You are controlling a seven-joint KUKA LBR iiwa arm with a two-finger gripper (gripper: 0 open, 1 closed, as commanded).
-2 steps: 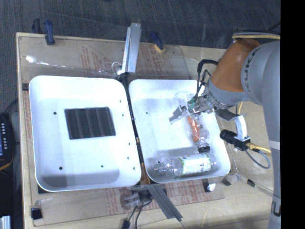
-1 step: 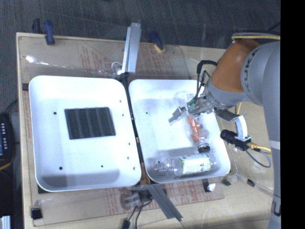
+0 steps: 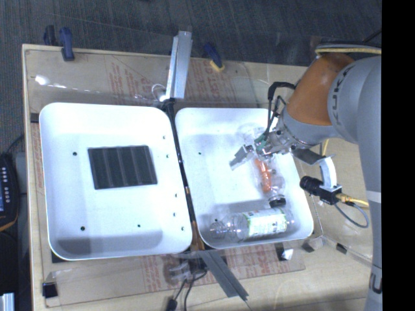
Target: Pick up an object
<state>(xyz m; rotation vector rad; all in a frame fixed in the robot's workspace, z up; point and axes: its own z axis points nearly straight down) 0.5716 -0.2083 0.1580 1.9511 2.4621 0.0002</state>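
Nearest us, a clear plastic bottle (image 3: 254, 225) lies on its side along the near wall of the right bin (image 3: 194, 173). Behind it we see an orange-filled clear bottle (image 3: 267, 177), with the end effector (image 3: 254, 149) just above it; we cannot tell its opening.

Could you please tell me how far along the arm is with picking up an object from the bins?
Done: the gripper has reached into the right white bin, above the small clear bottle with orange contents. In hand: nothing visibly lifted; that bottle and the larger clear plastic bottle with a white label lie on the bin floor. Left: closing on an object and raising it. The dark ribbed rectangular block sits untouched in the left white bin.
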